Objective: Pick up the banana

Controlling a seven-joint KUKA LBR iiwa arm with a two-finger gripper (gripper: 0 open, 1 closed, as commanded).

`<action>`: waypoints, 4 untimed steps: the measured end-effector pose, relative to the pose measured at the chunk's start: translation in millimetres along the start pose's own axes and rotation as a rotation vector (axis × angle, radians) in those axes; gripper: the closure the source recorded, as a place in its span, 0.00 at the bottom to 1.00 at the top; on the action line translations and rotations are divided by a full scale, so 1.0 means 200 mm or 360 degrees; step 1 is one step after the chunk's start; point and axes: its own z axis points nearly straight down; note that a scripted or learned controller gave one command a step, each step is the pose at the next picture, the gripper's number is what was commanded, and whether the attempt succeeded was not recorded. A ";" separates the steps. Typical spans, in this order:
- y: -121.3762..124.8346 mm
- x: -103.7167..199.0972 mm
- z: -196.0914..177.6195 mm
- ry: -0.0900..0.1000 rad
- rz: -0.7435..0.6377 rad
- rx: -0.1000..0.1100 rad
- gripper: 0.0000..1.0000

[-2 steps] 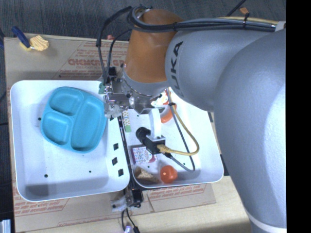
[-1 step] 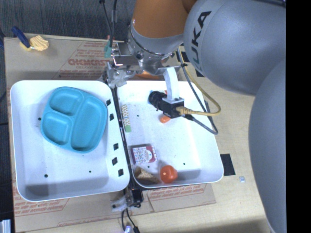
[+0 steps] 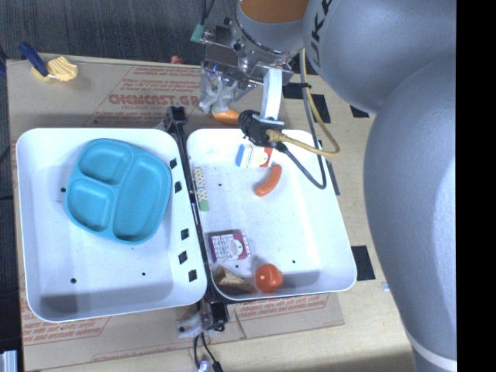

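Note:
My gripper (image 3: 220,98) hangs at the end of the grey arm, over the back left corner of the right bin (image 3: 329,231). Just below it, at the bin's back rim, a small orange-yellow piece (image 3: 225,116) peeks out. I cannot tell what it is or whether the gripper holds it, since the wrist hides most of it. A black fitting with a yellow hose (image 3: 310,147) reaches over the back of this bin.
The right bin holds an orange sausage (image 3: 268,180), a white and blue packet (image 3: 246,156), a red packet (image 3: 229,246), a tomato (image 3: 268,277) and a brown piece (image 3: 231,280). A blue divided plate (image 3: 118,188) lies in the left bin (image 3: 39,285). A yellow and blue item (image 3: 56,68) sits on the bench, far left.

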 end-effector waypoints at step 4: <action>-0.18 0.35 0.81 -0.0005 0.1011 0.0010 1.00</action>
